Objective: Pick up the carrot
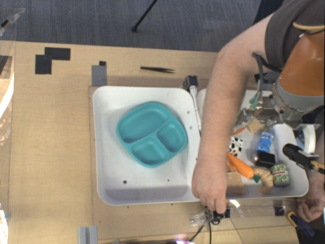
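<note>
One carrot (240,167) lies near in the right bin (299,187), long axis running left-far to right-near, just right of a person's arm (218,136). The claw (256,113) hangs farther back, slightly right; can't tell if it's apart or together.

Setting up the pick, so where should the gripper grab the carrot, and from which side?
Probably take the carrot across its thick orange middle, coming straight down from above. It lies flat and slanted in the right bin, crowded by toys at both ends, leaving its long sides most reachable.

No text, label or number is legible anywhere.
</note>
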### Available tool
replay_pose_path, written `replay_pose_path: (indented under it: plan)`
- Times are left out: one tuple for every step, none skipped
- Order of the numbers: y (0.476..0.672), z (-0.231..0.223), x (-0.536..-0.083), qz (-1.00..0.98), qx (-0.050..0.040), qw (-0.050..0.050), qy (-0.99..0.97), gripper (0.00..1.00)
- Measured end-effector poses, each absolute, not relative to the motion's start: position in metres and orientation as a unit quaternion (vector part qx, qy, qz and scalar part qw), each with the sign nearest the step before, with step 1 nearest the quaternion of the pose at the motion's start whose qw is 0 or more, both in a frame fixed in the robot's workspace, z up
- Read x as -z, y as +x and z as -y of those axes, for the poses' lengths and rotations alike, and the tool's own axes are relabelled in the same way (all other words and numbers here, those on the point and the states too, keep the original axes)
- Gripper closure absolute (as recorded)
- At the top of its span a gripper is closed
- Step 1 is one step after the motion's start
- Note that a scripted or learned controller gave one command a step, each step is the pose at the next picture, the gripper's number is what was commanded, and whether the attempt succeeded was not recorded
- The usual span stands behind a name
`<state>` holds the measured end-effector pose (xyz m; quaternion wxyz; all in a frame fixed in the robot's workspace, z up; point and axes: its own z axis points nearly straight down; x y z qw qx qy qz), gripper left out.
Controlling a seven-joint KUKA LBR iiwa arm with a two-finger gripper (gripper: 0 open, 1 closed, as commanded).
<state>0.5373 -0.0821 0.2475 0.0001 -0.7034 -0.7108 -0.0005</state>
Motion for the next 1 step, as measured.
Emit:
replay_pose_path:
  plan:
    - [0.4895,0.0850,-0.0944,0.771,0.0017,-0.002,-0.637,0.00]
